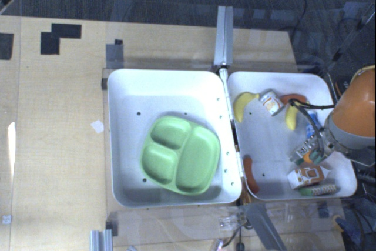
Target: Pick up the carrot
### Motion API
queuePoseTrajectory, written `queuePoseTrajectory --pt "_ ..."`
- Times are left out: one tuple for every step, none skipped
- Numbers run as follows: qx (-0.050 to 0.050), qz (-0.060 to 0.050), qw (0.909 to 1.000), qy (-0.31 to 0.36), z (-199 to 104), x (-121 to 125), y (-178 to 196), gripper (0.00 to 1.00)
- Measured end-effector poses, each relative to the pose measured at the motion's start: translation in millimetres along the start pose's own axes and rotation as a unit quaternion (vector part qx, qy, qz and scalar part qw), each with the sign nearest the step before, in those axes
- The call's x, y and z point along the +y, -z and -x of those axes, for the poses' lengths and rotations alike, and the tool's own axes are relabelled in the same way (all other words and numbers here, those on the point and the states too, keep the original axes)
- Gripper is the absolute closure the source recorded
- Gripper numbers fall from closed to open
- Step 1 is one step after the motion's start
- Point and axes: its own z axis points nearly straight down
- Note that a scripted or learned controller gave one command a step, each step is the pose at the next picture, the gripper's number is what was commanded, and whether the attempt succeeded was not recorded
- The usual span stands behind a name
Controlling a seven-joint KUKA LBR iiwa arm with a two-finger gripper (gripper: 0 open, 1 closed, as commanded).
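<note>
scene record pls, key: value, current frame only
left bin: green divided plate
right bin: carrot at left wall, near front; banana at back left; small packages
gripper: low over right bin's right side, apart from carrot
carrot status: lying in bin, not picked
arm: enters from right

The arm [356, 107] is cut off by the right edge, and its orange band hides the right bin's [276, 80] far right wall. The pincer [310, 151] is too cluttered to tell its state. The small carton [308, 175] beneath it has print too small to read.
</note>
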Motion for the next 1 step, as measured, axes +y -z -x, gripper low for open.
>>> queuePoseTrajectory --pt "0.003 -0.005 0.999 -0.045 -6.0 48.5 83.0 1.0"
